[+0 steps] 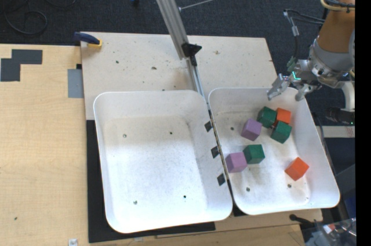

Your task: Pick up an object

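Claw (291, 87) of the arm (335, 36) hangs spread and holding nothing over the far rim of the right bin (324, 192), near the cluster of a green block (266, 116), an orange block (283, 116) and another green one. Judging by this, the approach is in hand; next it must descend over one block and clench.

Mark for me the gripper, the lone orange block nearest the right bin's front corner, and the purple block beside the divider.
gripper (291, 87), camera view, midway between its fingertips.
lone orange block (297, 169), camera view, middle of its top face.
purple block (236, 162), camera view, middle of its top face.
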Tool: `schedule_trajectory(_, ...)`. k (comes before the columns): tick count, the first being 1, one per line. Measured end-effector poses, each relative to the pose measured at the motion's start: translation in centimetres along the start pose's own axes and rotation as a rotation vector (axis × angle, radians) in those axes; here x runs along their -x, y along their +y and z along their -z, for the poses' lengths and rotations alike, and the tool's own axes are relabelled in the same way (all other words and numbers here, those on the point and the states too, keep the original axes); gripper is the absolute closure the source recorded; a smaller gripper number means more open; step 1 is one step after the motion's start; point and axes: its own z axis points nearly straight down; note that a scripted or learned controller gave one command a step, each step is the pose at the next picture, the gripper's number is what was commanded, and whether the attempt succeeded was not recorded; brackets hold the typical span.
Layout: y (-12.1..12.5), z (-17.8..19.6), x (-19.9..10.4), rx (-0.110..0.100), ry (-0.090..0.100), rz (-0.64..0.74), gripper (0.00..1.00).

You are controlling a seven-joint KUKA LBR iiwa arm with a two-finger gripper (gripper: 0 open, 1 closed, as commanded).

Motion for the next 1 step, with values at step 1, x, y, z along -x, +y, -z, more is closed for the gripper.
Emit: schedule_trajectory(1,-0.11,-4.38,-0.45,-0.002,0.001,0.002,0.00)
